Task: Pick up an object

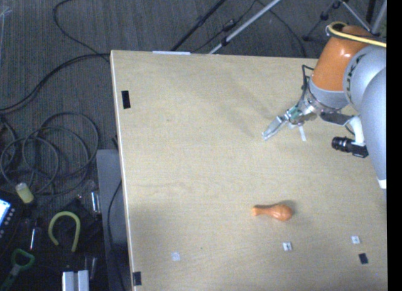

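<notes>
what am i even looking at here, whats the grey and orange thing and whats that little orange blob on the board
The grey and orange thing is a robot arm, reaching in from the right side of the picture. The picture comes from one fixed camera above the bench, looking down at a slant. At the arm's tip is its hand, a two-finger grasper with pale, see-through fingers that stand spread apart with nothing between them. It sits over the tan board that serves as the work surface.

The small orange blob is the object it is meant to pick up. It has a rounded end and a thin neck, and it lies flat on the board, nearer the camera than the hand and apart from it. Cables lie on the floor to the left.
</notes>
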You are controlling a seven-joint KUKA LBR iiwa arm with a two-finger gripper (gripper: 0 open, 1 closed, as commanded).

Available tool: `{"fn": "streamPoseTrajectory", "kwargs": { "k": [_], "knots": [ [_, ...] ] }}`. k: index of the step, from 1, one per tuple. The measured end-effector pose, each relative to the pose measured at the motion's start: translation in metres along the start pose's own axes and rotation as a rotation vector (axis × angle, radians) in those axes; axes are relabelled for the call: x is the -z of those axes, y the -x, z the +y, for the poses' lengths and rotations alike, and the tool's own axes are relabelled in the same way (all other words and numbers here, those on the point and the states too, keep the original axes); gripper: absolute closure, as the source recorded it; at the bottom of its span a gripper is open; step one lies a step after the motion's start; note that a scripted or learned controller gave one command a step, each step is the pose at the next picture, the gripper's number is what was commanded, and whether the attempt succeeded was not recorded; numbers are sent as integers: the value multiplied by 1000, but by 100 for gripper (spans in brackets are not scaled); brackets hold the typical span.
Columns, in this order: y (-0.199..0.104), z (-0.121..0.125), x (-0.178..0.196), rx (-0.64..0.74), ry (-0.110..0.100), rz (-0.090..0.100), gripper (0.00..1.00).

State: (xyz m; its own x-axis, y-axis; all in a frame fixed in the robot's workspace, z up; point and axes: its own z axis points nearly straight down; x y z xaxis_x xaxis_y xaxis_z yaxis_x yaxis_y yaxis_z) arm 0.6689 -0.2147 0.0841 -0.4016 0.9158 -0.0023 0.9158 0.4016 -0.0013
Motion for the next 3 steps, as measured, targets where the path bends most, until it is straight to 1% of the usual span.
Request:
{"fn": "streamPoseTrajectory", "kwargs": {
  "k": [1,2,3],
  "knots": [
    [-31,14,0,410,4,1,0],
    [-32,15,10,409,10,3,100],
    [-84,19,82,298,4,3,100]
  ]
}}
